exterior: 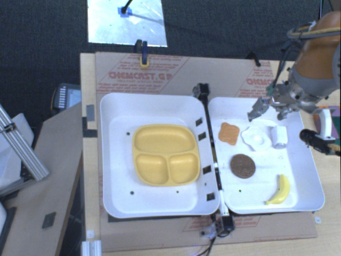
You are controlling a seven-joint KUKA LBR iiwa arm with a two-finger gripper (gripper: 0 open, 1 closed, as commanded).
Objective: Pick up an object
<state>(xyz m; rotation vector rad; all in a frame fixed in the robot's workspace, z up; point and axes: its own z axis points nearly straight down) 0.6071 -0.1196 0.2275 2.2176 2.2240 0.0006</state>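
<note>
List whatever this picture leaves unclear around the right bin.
- Camera view: the arm is cut off by the right edge.
- Camera view: the height of the gripper above the right bin cannot be judged from one slanted view.
- Camera view: the white cylinder beside the fried egg is too small to identify.

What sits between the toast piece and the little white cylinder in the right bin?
In the camera view, a white fried-egg toy lies between the toast and the white cylinder.
</note>
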